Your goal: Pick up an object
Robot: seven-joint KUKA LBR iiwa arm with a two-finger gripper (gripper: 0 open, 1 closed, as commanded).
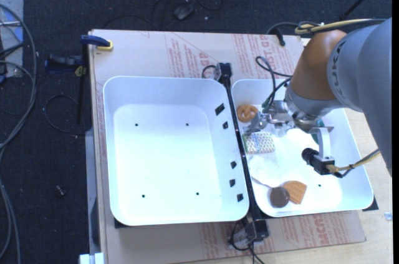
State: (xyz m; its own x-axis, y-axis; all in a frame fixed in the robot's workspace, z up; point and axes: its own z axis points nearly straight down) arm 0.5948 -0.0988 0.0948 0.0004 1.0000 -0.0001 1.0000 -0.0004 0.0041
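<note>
My gripper (260, 124) reaches down into the right bin (349, 185) near its left wall. Just below and touching or nearly touching it lies a pale checkered block (260, 143). An orange-brown ring-shaped piece (247, 112) sits just to the gripper's upper left. Toward the bin's front lie a flat white piece (267, 170), a brown round object (279, 197) and an orange wedge (297, 191). Nothing shows as lifted off the bin floor.
The left bin (118, 132) stands beside the right one, with a black divider strip (234, 132) between them. The grey arm with its orange band (318, 63) covers the right bin's back right. A black cable fitting (315, 160) hangs over the bin's middle.
</note>
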